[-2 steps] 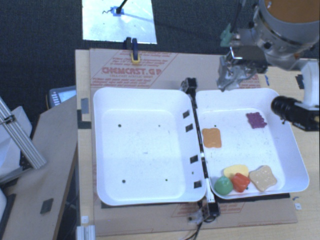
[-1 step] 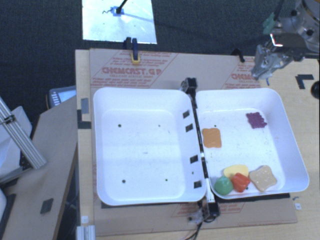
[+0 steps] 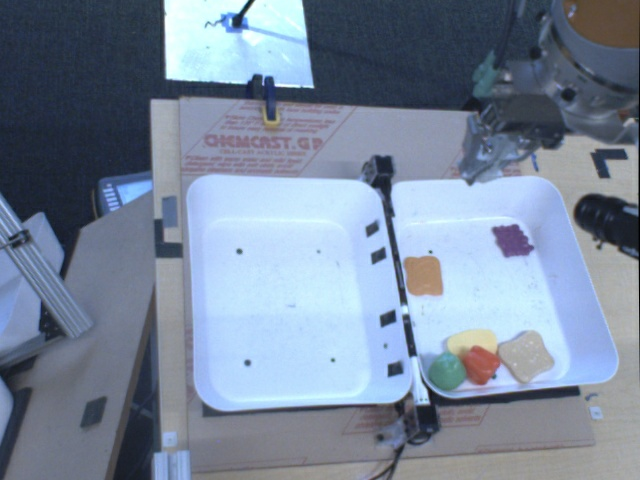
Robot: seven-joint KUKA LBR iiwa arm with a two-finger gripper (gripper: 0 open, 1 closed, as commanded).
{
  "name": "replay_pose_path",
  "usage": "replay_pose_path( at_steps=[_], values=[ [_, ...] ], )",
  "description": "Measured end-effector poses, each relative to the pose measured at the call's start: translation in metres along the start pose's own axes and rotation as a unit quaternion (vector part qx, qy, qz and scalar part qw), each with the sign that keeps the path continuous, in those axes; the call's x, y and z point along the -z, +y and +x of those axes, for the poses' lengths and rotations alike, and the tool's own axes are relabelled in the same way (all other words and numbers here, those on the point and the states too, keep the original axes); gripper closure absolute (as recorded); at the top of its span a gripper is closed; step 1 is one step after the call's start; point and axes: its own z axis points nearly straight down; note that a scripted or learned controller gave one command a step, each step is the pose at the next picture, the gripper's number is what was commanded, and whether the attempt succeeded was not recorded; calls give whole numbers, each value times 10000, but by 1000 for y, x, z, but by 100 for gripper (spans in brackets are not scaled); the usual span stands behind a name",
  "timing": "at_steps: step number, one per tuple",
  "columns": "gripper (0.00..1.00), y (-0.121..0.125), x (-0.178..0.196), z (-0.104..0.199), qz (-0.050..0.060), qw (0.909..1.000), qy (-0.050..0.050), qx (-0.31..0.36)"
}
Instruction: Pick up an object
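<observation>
At the near edge of the right bin (image 3: 560, 268) lie a green ball (image 3: 446, 371), a red piece (image 3: 481, 364), a yellow piece (image 3: 470, 341) and a tan toast slice (image 3: 526, 355), close together. Farther in sits an orange square (image 3: 424, 275), then a purple cluster (image 3: 512, 239). The gripper (image 3: 487, 160) hangs above the bin's far rim; I cannot tell how its grip stands, and nothing shows in it.

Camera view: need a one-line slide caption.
KUKA gripper hovers over the right bin's far rim; purple, orange, yellow, green, red and tan items lie inside.
</observation>
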Motion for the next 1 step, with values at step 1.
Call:
replay_pose_path(
  at_steps=[1],
  values=[
    [100,1,-37,-62,9,10000,-14,-59]
  ],
)
